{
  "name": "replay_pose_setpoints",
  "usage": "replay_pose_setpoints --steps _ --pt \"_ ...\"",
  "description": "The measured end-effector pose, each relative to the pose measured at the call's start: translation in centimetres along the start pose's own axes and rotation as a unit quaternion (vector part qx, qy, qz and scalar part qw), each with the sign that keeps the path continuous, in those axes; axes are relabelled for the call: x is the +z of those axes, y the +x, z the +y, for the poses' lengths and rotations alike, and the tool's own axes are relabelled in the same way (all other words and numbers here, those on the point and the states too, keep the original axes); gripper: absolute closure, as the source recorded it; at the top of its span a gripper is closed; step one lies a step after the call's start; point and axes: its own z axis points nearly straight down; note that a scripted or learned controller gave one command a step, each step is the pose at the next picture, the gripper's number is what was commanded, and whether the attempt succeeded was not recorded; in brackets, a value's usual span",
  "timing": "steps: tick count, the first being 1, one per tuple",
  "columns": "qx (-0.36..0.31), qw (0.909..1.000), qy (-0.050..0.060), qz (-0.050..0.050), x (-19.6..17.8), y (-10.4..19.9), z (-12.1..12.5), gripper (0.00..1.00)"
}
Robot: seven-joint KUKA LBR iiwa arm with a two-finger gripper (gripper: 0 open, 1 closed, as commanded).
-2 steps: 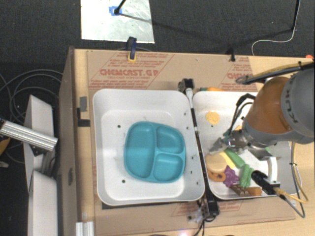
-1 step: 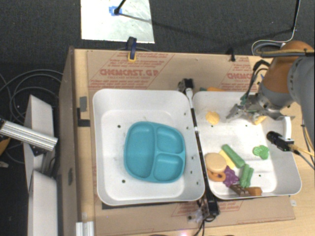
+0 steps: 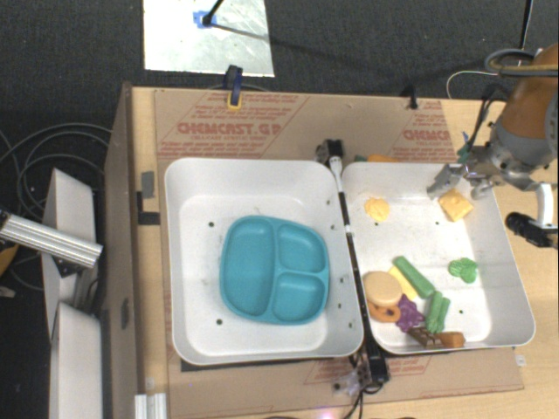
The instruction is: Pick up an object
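Camera view looks down on the right bin (image 3: 515,295), where a yellow wedge (image 3: 456,206) lies near the bin's far right corner; I judge it the likeliest target, since the tool (image 3: 461,178) hangs just beside it, toward the far rim. The wedge sits on the bin floor, not between the tool's fingers, so nothing is gripped. The fingers look spread apart, one reaching left toward the bin's middle.

Further out, a pale yellow lump (image 3: 376,209) rests near the far left of the same bin, well apart from the wedge. Along the near edge a cluster crowds together: a tan disc (image 3: 382,293), a green stick (image 3: 414,278), a purple piece (image 3: 408,313) and a small green leafy piece (image 3: 463,270) off to the right.

The left bin (image 3: 196,234) holds a blue divided plate (image 3: 273,269). Both bins stand on the table (image 3: 140,190).

The risk, as I judge it: the wedge is close to the bin's right wall, so a descent slightly off could clip the rim or nudge the wedge aside. Its slanted faces may also let it squirt out as the fingers close.
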Motion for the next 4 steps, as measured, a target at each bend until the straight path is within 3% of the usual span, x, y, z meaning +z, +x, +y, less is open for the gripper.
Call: replay_pose_setpoints --steps 1,2,3,4 --pt "-0.002 1.0000 0.002 0.001 0.1 0.7 0.4 0.00" --pt "-0.001 1.0000 0.003 0.001 2.5 0.1 -0.5 0.00" --pt "-0.003 1.0000 0.005 0.003 5.8 0.3 2.2 0.00" --pt "0.000 1.0000 0.003 0.001 1.7 0.0 -0.2 0.00"
